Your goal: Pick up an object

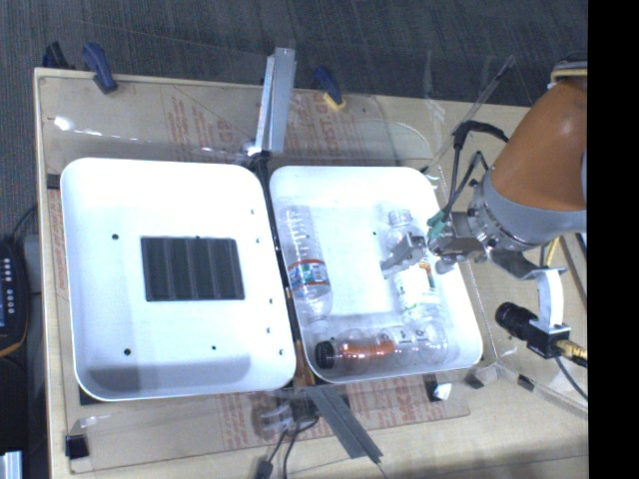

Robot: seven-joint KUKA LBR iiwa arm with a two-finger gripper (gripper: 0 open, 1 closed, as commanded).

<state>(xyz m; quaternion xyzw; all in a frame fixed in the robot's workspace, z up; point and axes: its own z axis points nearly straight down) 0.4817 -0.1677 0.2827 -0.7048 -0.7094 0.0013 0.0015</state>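
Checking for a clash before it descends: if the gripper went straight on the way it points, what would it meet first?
Likely the clear bottle lying under the gripper in the right bin; depth is unclear.

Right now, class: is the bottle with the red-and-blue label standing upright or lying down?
Lying down. The labelled bottle rests lengthwise on the floor of the right bin, along its left wall.

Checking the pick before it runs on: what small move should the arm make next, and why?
Probably a short descent with the hand onto the clear bottle lying along the right bin's right side. The hand sits at that bottle's upper end, nothing shows gripped, and the other two bottles lie farther off, by the left wall and the near wall.
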